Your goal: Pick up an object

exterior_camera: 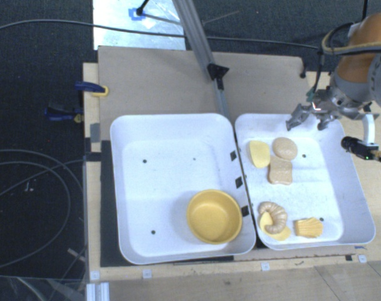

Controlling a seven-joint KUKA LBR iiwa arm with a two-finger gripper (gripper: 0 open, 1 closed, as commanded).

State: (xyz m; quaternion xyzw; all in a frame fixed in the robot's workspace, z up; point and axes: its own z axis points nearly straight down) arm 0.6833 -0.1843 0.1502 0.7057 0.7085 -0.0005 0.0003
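Claw [309, 119] hangs open, holding nothing, at the right bin's [356, 196] far rim. Round bun [284, 148] sits just below-left of it; centre over it before you descend.

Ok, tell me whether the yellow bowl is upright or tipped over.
Upright. The yellow bowl sits in the left bin with its round opening facing up and its inside showing.

Robotics lab: clamped bench [178, 80], loose cables [27, 187], tripod pole [193, 27].
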